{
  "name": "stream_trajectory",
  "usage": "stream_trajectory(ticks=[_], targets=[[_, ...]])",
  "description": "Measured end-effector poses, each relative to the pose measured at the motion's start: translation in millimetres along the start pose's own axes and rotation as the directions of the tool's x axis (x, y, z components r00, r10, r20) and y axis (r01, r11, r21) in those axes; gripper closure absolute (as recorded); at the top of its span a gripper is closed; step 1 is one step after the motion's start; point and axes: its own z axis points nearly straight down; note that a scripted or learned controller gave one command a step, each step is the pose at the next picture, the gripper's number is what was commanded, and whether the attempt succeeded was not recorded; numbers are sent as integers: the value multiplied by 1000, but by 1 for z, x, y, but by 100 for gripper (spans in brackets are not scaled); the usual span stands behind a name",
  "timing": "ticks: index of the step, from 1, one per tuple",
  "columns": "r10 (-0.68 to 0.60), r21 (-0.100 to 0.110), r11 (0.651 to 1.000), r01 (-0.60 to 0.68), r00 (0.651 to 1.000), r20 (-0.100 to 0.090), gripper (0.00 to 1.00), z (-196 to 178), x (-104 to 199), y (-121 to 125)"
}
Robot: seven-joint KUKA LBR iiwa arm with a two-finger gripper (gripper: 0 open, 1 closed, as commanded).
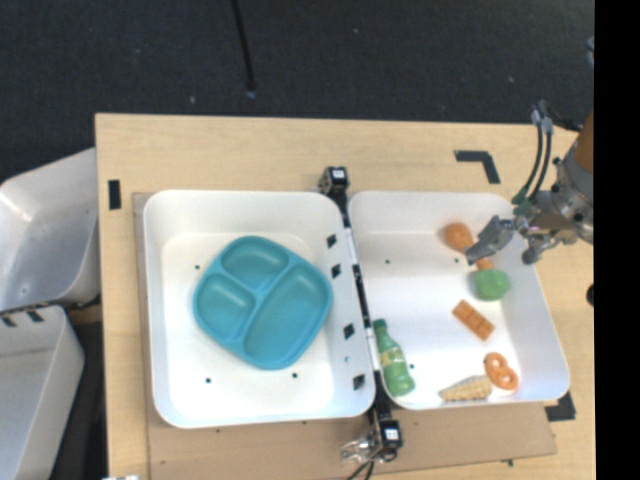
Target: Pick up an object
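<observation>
My gripper [512,242] hangs over the right bin's [420,218] far right side, its two grey fingers [490,238] spread apart, open, with nothing between them. Just below it lies a green round object [491,285]. An orange round piece [458,235] sits to the left of the fingers. Lower in the same bin are an orange block [473,319], an orange pretzel [501,371], a tan wedge [466,391] and a green bottle [392,359] against the left wall.
The left bin [170,378] holds a blue divided plate [263,301]. A black-clipped divider [350,288] runs between the bins. The wooden bench [250,153] surrounds both, and a white container [45,233] stands off its left edge.
</observation>
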Motion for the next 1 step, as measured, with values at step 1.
stream_trajectory(ticks=[1], targets=[[-3, -11, 1000, 3, 1000, 2, 0, -6, 0, 2]])
